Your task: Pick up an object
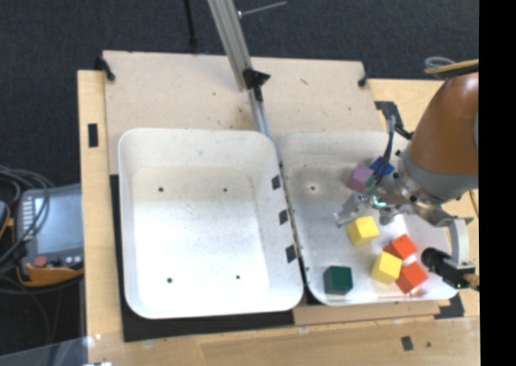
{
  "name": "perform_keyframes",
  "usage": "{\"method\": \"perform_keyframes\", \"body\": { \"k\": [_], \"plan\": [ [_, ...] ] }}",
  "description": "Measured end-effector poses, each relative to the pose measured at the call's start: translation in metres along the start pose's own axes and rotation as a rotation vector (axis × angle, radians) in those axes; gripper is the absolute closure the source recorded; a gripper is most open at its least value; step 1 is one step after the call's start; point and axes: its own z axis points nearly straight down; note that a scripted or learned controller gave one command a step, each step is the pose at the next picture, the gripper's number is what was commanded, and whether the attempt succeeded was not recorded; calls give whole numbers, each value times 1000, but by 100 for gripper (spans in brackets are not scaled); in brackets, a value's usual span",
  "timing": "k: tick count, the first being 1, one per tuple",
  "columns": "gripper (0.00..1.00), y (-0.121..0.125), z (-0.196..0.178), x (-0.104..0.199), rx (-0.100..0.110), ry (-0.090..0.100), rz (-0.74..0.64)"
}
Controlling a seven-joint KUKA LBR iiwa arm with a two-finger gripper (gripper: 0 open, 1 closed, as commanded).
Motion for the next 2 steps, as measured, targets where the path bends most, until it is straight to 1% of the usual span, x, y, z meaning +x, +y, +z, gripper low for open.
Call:
{"method": "perform_keyframes", "body": {
  "k": [1, 2],
  "plan": [
    [0, 1, -2, -1, -6, -1, 4],
    [0, 0, 60, -5, 2, -2, 4]
  ]
}}
